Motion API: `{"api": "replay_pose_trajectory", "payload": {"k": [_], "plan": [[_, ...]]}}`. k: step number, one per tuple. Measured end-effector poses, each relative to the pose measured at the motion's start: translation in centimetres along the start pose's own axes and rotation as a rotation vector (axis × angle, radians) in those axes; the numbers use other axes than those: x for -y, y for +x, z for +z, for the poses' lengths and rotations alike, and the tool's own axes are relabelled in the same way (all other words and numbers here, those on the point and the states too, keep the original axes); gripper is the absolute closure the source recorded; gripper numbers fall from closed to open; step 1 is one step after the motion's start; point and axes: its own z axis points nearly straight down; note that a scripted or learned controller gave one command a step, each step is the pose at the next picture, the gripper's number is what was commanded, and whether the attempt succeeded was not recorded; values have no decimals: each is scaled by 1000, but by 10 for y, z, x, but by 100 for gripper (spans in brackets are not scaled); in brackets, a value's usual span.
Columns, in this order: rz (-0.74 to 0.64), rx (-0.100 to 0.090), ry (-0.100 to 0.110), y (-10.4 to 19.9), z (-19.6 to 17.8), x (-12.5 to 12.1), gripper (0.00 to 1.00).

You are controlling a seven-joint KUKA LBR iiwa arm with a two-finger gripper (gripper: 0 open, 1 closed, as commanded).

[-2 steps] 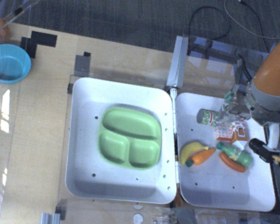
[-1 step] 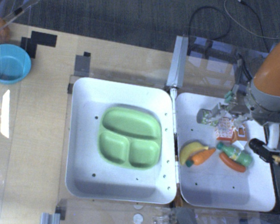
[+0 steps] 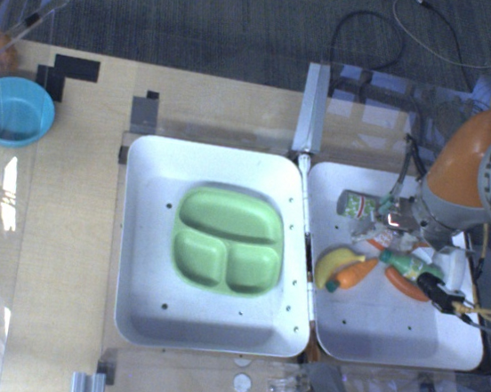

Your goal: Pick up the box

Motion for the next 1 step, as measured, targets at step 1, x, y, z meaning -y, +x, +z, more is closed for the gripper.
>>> {"api": "replay_pose_trajectory", "payload": {"k": [1], "plan": [[-2,0,-6,1,-12,-2,100]]}}
